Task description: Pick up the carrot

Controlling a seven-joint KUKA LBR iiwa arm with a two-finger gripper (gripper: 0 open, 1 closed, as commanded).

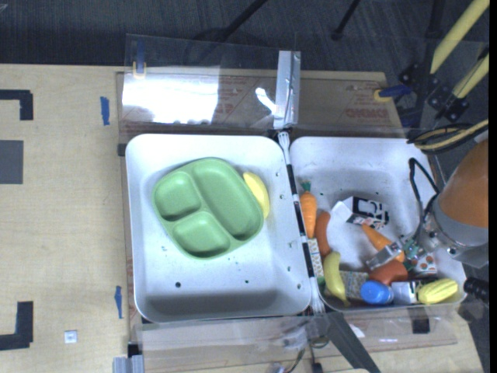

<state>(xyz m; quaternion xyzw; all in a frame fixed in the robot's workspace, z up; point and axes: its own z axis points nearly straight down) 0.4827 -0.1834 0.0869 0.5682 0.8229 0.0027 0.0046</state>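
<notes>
roughly upright lies the carrot [308, 210] (green top farthest).

You see the arm [466, 200] reaching in from the right, its gripper [397, 253] low in the right bin [342, 158], fingers hidden among the toys. Left of the gripper, the carrot [308, 210] lies along the bin's left wall. Just below the gripper sit a blue piece [375, 292] and a yellow one [436, 290]. Well to its left, a green divided plate [206, 206] rests in the left bin [210, 286].
</notes>
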